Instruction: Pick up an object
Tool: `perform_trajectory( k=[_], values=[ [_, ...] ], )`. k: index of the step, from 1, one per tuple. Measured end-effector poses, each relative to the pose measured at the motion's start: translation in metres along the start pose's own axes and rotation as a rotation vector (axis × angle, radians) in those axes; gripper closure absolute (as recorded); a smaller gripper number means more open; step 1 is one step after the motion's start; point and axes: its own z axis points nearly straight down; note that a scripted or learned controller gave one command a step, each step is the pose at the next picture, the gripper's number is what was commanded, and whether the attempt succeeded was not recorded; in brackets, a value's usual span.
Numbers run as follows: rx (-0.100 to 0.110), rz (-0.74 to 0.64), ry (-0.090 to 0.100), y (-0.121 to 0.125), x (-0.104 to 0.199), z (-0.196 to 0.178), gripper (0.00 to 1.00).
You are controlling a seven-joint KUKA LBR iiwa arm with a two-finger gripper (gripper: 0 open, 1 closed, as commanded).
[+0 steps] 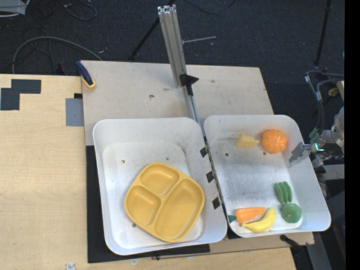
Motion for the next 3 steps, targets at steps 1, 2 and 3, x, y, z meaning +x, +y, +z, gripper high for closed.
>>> perform_trajectory(
  k=[1,2,3],
  values=[
    [-0.002,0.000,0.000,0.000,0.000,-0.001,0.00],
    [0.005,0.000,0.002,-0.003,0.000,0.063,0.00],
    [0.006,-0.001,0.003,-0.004,0.006,0.127,0.00]
  ],
)
